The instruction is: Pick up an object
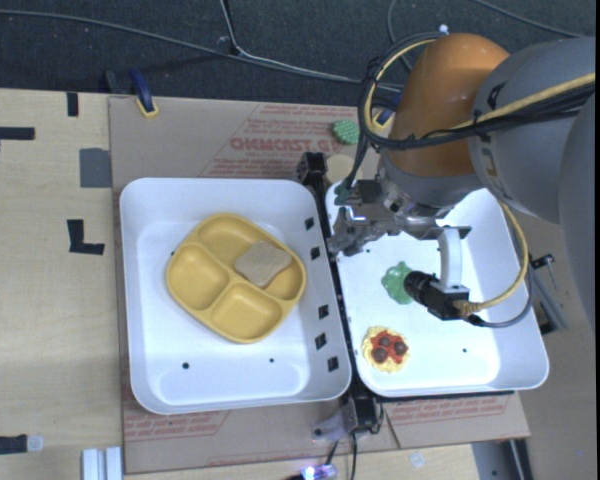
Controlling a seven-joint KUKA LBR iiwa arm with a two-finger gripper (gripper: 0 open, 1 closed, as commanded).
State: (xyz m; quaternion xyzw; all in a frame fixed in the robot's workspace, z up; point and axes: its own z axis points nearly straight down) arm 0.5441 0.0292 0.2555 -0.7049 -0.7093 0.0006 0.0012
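Gripper (365, 230) is hanging over the upper left part of the right bin (515, 363), close beside the divider where the two bins meet, and whether it is grasping anything I cannot tell, because the wrist hardware is covering it from above. Nearest to it, a small green object (394, 281) is lying on the white floor just below and slightly right in the frame, partly tucked against a black cylindrical fitting on the arm. Farther down toward the lower edge, a little pizza toy (385, 348) with red dots is sitting alone. Over in the left bin (145, 368), a yellow divided plate (205, 278) is carrying a tan slice of bread (263, 263). Judging by position, the green piece is looking like the likeliest target, calling for a short shift down-frame before descending.
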